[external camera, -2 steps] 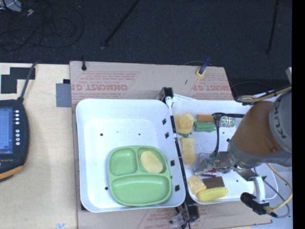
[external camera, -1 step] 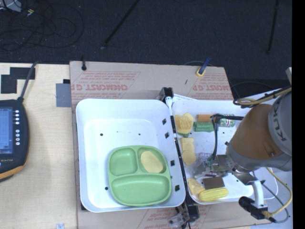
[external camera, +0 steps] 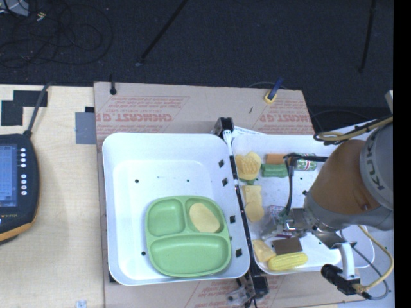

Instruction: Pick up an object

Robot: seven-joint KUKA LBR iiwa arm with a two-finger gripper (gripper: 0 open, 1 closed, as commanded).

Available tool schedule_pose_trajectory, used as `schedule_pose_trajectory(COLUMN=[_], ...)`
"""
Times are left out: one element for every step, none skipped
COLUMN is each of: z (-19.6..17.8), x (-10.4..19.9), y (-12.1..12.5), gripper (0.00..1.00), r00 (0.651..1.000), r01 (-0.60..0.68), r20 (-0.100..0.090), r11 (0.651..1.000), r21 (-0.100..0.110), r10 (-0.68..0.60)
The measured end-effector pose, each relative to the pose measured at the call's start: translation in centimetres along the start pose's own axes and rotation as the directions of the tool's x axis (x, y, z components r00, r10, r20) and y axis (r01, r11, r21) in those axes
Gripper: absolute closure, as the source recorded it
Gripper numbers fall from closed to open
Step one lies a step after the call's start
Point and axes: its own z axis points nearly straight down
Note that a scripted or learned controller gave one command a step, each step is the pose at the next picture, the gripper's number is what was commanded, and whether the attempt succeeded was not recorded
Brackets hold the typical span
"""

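1. Gripper (external camera: pixel 287 231): low in right bin (external camera: pixel 308 268), grip state cannot be told
2. Corn cob (external camera: pixel 287 260): at its 6 o'clock, just beside
3. Risk: crowded yellow pieces (external camera: pixel 253 201) at 10 o'clock; a descent may nudge neighbours, close on nothing

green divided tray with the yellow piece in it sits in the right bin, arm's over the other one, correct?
Not quite. The green divided tray with the yellow piece sits in the left bin, as the camera view shows. The arm is over the other one, the right bin.
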Motion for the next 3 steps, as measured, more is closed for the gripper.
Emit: schedule_pose_trajectory(z=[0.00, 0.01, 0.01], x=[0.49, 0.46, 0.99], y=[0.00, -0.01, 0.00], gripper=[0.00, 0.00, 0.00], r00=[1.000, 1.000, 1.000], r01=[0.000, 0.000, 0.003], r20=[0.000, -0.001, -0.001], r11=[1.000, 1.000, 1.000], r21=[0.000, 0.000, 0.000], r10=[0.000, 0.000, -0.003])
